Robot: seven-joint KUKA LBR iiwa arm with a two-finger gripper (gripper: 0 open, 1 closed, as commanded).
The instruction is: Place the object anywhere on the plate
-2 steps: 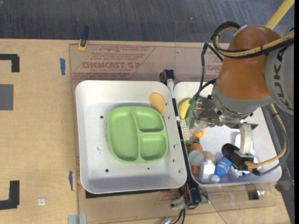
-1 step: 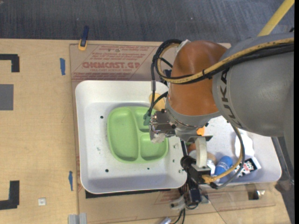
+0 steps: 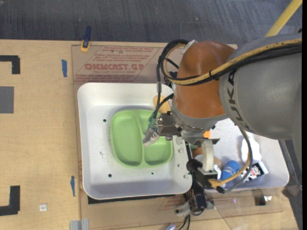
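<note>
Cardboard-topped bench (image 3: pixel 38 128) (dark carpet (image 3: pixel 120 8) behind) bears white bin (image 3: pixel 93 143), green plate (image 3: pixel 127 138).

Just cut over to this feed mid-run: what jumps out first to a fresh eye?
The big grey arm with its orange band dominates, reaching in from the right and covering much of the right bin. Next is the bright green divided plate lying in the left white bin, with the end effector over the plate's right side. Blue and white items sit in the right bin beneath the arm.

A blue clamp (image 3: pixel 86 33) sits at the cardboard sheet's (image 3: pixel 115 66) far edge, beside blue tape (image 3: pixel 64 67).
</note>
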